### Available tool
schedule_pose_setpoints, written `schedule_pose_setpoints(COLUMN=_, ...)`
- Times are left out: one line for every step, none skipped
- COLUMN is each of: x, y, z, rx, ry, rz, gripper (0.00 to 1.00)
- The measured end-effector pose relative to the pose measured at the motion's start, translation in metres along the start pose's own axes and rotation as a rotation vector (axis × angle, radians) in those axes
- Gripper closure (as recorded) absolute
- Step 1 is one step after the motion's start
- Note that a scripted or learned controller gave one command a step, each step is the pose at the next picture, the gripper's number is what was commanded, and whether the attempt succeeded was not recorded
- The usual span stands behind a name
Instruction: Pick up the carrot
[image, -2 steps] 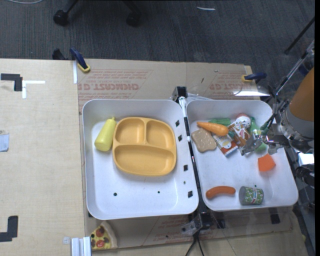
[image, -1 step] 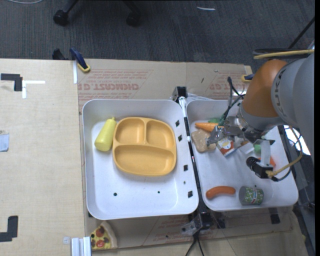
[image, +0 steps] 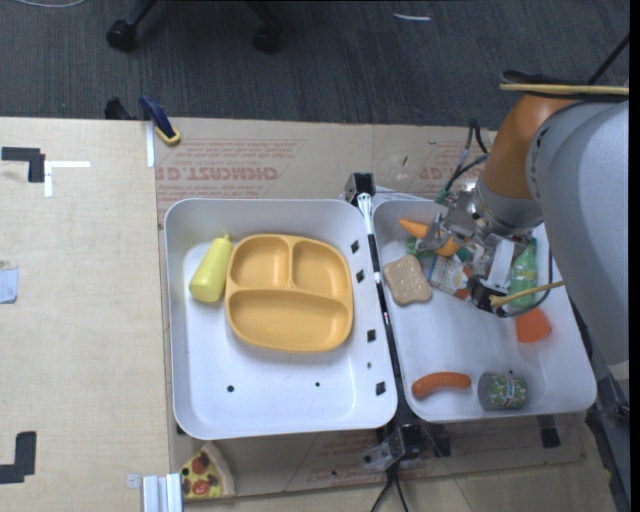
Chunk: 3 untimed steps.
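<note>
The carrot (image: 414, 228) is a small orange piece lying near the back left of the right bin (image: 470, 352), with its pointed end toward the bin's left wall. My gripper (image: 447, 236) is low over the back of that bin, right at the carrot's right end and over a cluster of small items. The grey wrist and its orange band hide the area behind it. I cannot see whether the carrot is between the gripper's tips.
In the right bin lie a bread slice (image: 407, 280), a colourful packet (image: 452, 271), a green packet (image: 523, 264), a red-orange piece (image: 534, 326), a sausage (image: 441, 384) and a small can (image: 502, 391). The left bin (image: 280, 400) holds a yellow divided plate (image: 290, 292) and a yellow bottle (image: 210, 270).
</note>
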<state>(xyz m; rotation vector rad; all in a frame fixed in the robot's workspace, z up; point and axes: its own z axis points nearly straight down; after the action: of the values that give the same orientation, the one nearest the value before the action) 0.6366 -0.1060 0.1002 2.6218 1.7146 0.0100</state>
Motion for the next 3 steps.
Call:
schedule_pose_setpoints(x=-0.004, y=0.001, z=-0.01, rx=-0.002, ry=-0.008, rz=-0.002, gripper=1.0)
schedule_pose_setpoints(x=-0.004, y=0.001, z=-0.01, rx=-0.001, ry=-0.008, rz=-0.002, gripper=0.0)
schedule_pose_setpoints(x=0.01, y=0.008, z=0.01, rx=0.056, ry=-0.02, rz=0.233, gripper=0.0)
